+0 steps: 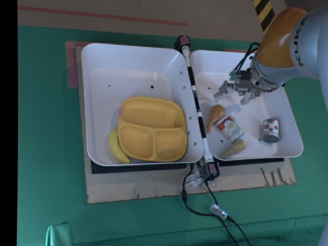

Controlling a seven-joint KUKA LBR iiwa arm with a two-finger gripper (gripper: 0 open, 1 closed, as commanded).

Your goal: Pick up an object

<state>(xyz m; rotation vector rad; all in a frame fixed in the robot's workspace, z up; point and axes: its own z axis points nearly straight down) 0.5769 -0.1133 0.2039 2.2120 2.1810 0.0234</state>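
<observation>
My gripper point(234, 96) hangs over the middle of the right bin point(287, 111), open, with nothing between its fingers. Just below it lies a brown drumstick point(215, 114), and beside that a small white and red packet point(229, 128). A tan ice cream cone point(233, 148) rests near the bin's front wall. A red and white can point(270, 130) lies on its side at the right. The gripper is apart from all of them.
The left bin point(102, 70) holds a yellow divided tray point(152, 129) with a banana point(117, 147) tucked against its left edge. A black bar with cables point(197, 111) runs between the bins. A loose cable point(215, 209) trails on the green cloth in front.
</observation>
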